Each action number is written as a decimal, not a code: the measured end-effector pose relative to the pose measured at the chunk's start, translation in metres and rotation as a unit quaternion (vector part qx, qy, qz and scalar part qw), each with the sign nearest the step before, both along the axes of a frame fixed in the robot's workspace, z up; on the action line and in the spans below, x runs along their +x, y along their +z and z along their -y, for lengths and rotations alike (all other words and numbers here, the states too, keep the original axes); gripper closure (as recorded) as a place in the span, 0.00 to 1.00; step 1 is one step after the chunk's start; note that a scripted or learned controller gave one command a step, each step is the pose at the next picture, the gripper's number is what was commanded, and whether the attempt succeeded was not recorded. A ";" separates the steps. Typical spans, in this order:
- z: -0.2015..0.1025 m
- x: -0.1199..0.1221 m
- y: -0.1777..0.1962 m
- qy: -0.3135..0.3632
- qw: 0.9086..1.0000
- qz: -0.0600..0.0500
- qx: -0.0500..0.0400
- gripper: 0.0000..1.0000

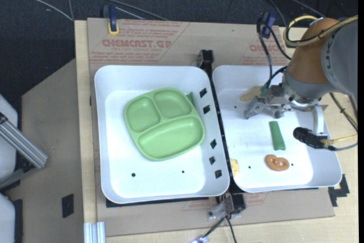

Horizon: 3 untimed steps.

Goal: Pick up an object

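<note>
In the right bin (318, 176) a green stick (276, 135) lies lengthwise near the middle. An orange pretzel-shaped piece (277, 163) rests just in front of it. My gripper (254, 106) hangs low over the back half of this bin, pointing left, a little behind and left of the green stick. A small tan bit (247, 97) shows beside its tip; I cannot tell whether it is touched or held. The grey arm with its orange band (310, 62) reaches in from the right.
The left bin (108, 122) holds a light green divided plate (164, 123). A tiny yellow piece (234, 166) sits at the right bin's front left edge. Black clips (205, 57) line the divider between the bins. Cables run around the arm at the right.
</note>
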<state>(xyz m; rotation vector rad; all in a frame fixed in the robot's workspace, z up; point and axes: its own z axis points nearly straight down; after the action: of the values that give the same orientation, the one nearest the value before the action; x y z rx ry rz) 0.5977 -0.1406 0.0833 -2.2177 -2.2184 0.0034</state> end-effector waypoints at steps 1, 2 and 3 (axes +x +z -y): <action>0.000 0.001 0.013 0.000 1.000 0.002 0.000 1.00; -0.004 -0.005 0.073 0.000 1.000 0.006 -0.001 1.00; 0.001 -0.001 0.118 0.000 1.000 0.006 -0.002 1.00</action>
<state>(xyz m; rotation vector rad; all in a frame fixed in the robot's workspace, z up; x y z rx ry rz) 0.5963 -0.1411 0.2014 -2.2245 -2.2265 -0.0056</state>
